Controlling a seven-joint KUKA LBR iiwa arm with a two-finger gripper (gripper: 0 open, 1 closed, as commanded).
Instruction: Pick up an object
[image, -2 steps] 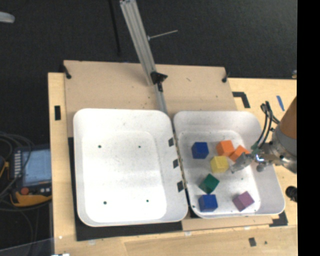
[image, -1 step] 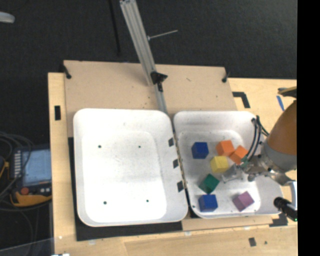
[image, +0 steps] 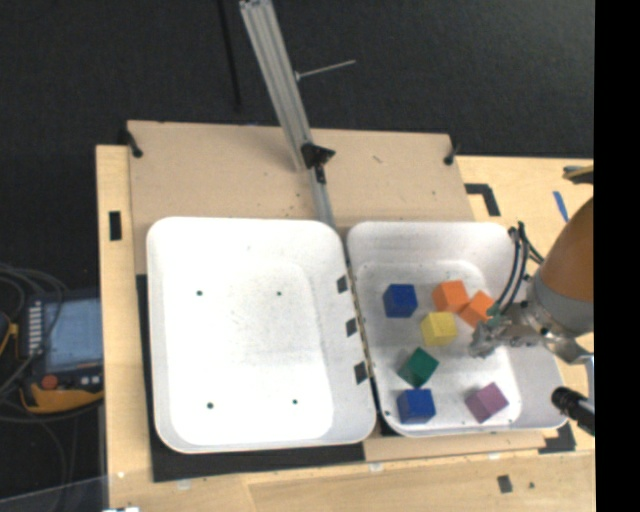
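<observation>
Approaching: tool (image: 487, 335) hovers beside orange cube (image: 477, 306); finger state unclear. Next move needs centring, descending, closing.

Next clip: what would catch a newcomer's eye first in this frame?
The cluster of small coloured blocks in the right bin: two blue cubes, two orange blocks, a yellow cube, a green block and a purple block. Next, the grey-and-orange arm entering from the right, its gripper low beside the orange and yellow blocks. The left bin sits alongside.
</observation>
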